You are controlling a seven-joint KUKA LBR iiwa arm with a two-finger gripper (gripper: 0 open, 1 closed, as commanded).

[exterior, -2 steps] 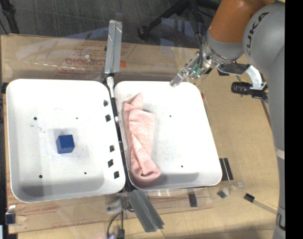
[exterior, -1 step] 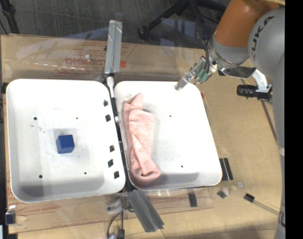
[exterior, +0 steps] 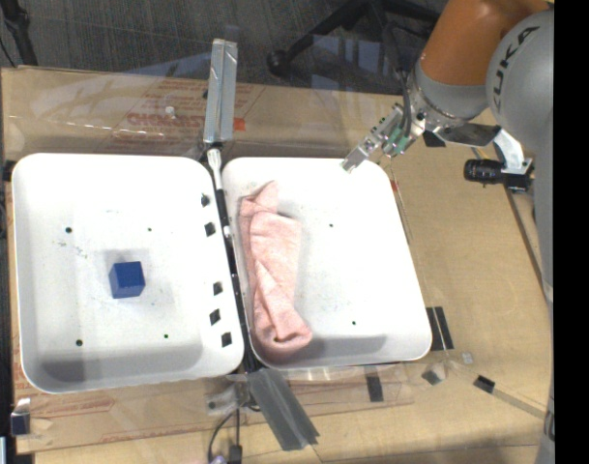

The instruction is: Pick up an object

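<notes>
A pink cloth (exterior: 272, 269) lies crumpled along the left side of the right bin (exterior: 371, 259). A small blue cube (exterior: 127, 278) sits in the left bin (exterior: 62, 191), left of its middle. My gripper (exterior: 360, 157) hangs over the back right corner of the right bin, well clear of the cloth, with nothing seen between its fingers. The arm with its orange band (exterior: 468, 27) reaches in from the upper right.
A grey divider with black clips (exterior: 220, 259) separates the two bins. A metal bar (exterior: 220, 90) stands behind them on the cardboard-covered bench. A grey bracket (exterior: 282, 409) lies at the front. Chair legs show on the floor beyond.
</notes>
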